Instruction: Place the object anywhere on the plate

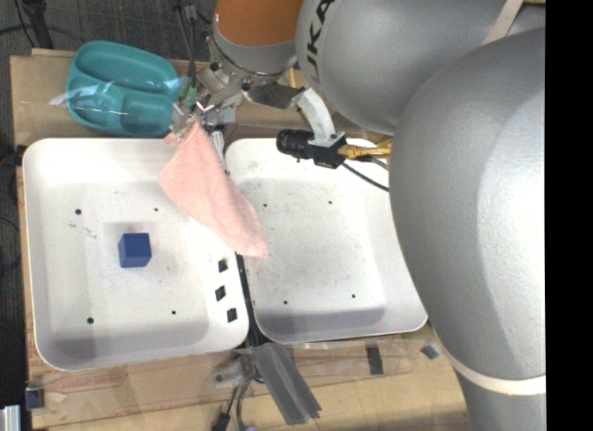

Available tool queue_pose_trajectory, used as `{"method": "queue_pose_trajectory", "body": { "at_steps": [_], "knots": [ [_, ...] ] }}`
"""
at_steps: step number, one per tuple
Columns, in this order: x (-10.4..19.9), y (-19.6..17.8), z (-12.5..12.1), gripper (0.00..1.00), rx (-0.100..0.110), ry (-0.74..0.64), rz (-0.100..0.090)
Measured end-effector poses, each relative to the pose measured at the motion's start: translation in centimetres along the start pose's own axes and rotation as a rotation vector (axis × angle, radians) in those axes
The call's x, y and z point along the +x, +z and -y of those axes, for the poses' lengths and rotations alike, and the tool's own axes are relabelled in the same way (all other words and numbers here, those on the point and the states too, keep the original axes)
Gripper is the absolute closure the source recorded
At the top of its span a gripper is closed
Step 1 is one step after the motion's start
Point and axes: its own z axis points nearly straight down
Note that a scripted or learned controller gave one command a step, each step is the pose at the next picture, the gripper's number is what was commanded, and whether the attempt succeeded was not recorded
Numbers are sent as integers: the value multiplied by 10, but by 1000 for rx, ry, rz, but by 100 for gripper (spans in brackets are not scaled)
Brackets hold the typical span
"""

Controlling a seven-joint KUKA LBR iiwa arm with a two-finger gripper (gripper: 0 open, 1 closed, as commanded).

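A pink cloth (209,193) hangs by its top corner from my gripper (196,116), which is shut on it. The cloth dangles over the right part of the left bin (56,234) and reaches down across the divide toward the right bin (324,262). My gripper sits at the back edge of the bins, just above the gap between them, under the orange band of the arm. A small blue cube (135,249) lies on the floor of the left bin, to the left of the cloth and apart from it.
A teal plastic object (120,86) rests on the bench behind the left bin, close to my gripper's left. A black cable fitting (310,146) juts over the back rim of the right bin. The arm's grey bulk covers the right side.
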Motion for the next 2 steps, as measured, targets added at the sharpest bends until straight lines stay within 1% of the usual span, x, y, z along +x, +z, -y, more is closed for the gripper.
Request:
{"method": "queue_pose_trajectory", "body": {
  "at_steps": [1, 2],
  "knots": [
    [-1, -63, -20, 100, 1, 94, 0],
    [36, -136, 26, 100, 0, 230, 0]
  ]
}}
